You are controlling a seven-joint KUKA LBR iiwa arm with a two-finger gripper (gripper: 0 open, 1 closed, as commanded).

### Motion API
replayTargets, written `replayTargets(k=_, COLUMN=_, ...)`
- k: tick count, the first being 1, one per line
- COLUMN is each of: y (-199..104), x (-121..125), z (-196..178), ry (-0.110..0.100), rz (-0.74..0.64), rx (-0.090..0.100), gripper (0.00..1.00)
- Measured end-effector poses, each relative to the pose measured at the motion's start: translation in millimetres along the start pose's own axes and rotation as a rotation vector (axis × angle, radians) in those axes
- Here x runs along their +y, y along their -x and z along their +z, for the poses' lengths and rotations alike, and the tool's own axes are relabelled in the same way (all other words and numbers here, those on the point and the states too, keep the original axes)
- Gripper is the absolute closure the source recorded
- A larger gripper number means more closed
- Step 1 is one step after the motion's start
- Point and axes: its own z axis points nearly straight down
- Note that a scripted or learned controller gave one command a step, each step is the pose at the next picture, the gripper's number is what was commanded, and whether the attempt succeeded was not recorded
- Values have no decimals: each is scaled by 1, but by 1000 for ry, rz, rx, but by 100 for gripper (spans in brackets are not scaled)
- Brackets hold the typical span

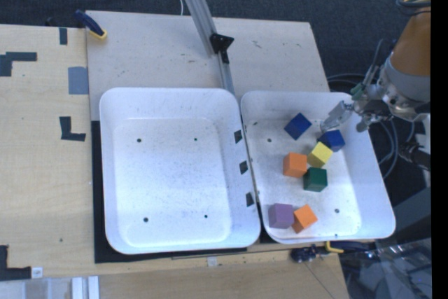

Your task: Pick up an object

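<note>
We judge this to be the approach step: nothing is lifted yet. Our end effector [334, 120] reaches in over the right bin [364, 220], its tip just above a blue cube [334, 140] near the bin's far right side. Whether it touches that cube, and whether it is parted or closed, we cannot tell at this slant; nothing visibly sits in its grip.

The candidates all lie in the right bin. A second blue cube [297, 126] sits to the left, apart from the others. A yellow cube [321, 153] is just beside the near blue one, with an orange cube [295, 164] and a green cube [315, 179] clustered close. A purple cube [281, 215] and a smaller orange one [304, 218] touch at the near edge.

Next, we reckon, comes a straight descent around the blue cube under the tip. The yellow neighbour crowds it, so the approach must straddle the blue cube alone before closing and lifting.
</note>
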Motion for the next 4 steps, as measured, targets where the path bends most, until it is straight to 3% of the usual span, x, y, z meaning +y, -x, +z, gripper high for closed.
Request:
replayTargets(k=1, y=1, x=-8, z=62, ry=0, rz=1, rx=0, gripper=0)
replayTargets(k=2, y=7, x=-15, z=109, ry=14, rz=2, rx=-2, gripper=0)
replayTargets(k=3, y=5, x=-13, z=96, ry=17, rz=-2, rx=-1, gripper=100)
replayTargets(k=4, y=-4, x=-12, z=50, ry=10, rz=-2, rx=-1, gripper=100)
